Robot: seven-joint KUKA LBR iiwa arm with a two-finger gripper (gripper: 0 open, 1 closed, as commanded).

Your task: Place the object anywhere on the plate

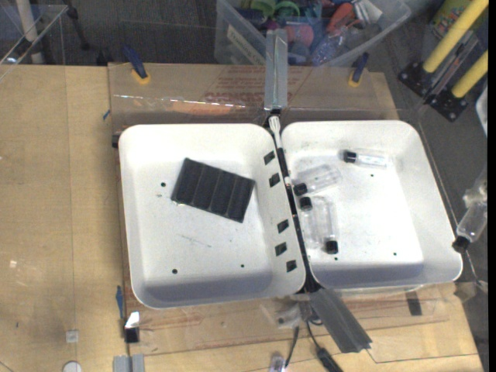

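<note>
- Left bin (147, 277): a shallow white tray with rounded corners and a smooth, matt floor marked by a few small dark dots.
- Plate (213, 190): a flat black rectangle with parallel ribs across its face. It lies on the left bin's floor toward 12 o'clock of centre, with its long side slanting down toward 4 o'clock. Nothing rests on it.
- Right bin (403, 262): the same white moulded shape, set edge to edge with the left bin.
- A dark strip with small black tabs (279, 208) runs along the seam between the two bins.
- Clear vials: small transparent cylinders with black caps, all lying on their sides in the right bin, well apart from the plate.
  - One vial (364, 158) lies toward 12 o'clock.
  - A second (316, 177) lies toward 10 o'clock.
  - A third (319, 222) lies toward 8 o'clock, close to the second, with a cap at its lower end.
- Bench (54, 208): pale wood-grain board.
- Clear storage tub (310, 14): at 12 o'clock beyond the bins, filled with bright, mixed-colour items.
- A pale piece with a dark tip (465, 227) sits at the right bin's 3 o'clock rim. I cannot tell what it is.
</note>
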